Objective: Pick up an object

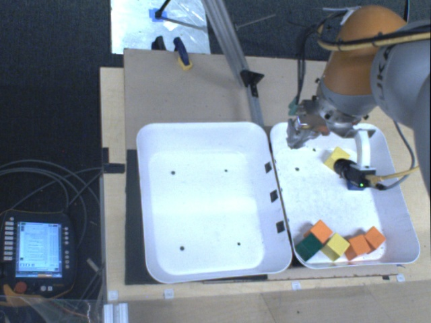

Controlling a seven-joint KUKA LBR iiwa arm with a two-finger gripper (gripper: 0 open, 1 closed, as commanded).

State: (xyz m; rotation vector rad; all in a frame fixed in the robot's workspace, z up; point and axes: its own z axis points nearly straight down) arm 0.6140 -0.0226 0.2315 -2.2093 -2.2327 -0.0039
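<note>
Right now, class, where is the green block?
The green block lies in the right bin, near its front left corner, touching a yellow block and an orange block.

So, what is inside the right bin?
The right bin holds a yellow block and five blocks near its front edge; the arm covers the far corner.

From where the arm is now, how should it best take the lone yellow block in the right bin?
Grip the yellow block across two opposite flat side faces, coming straight down from above. It lies apart from the cluster of blocks near the front wall, so both sides look free. Its edges sit turned against the right bin walls, so the tool probably needs rotating to match.
</note>
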